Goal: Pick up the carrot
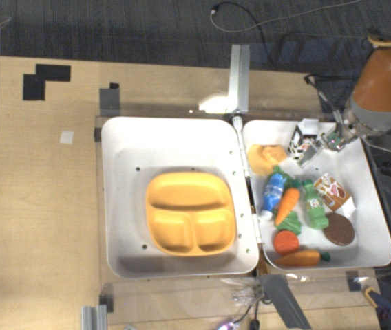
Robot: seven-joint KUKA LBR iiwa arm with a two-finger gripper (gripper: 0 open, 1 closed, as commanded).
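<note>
A carrot [288, 203] with a green top lies slanted in the middle of the right bin [378, 208], between a blue bottle [272, 191] and a green bottle [314, 209]. A second carrot [297, 258] lies flat along the bin's near wall. My gripper [304, 145] hovers over the far part of the right bin, up and to the right of the slanted carrot, well apart from both carrots. It holds nothing that I can see.
The right bin also holds a yellow lump [264, 157], a red tomato [286, 241], a snack packet [332, 190] and a brown disc [339, 230]. In the left bin [120, 184] sits a yellow divided plate [190, 212]. A metal post [239, 78] stands behind the bins.
</note>
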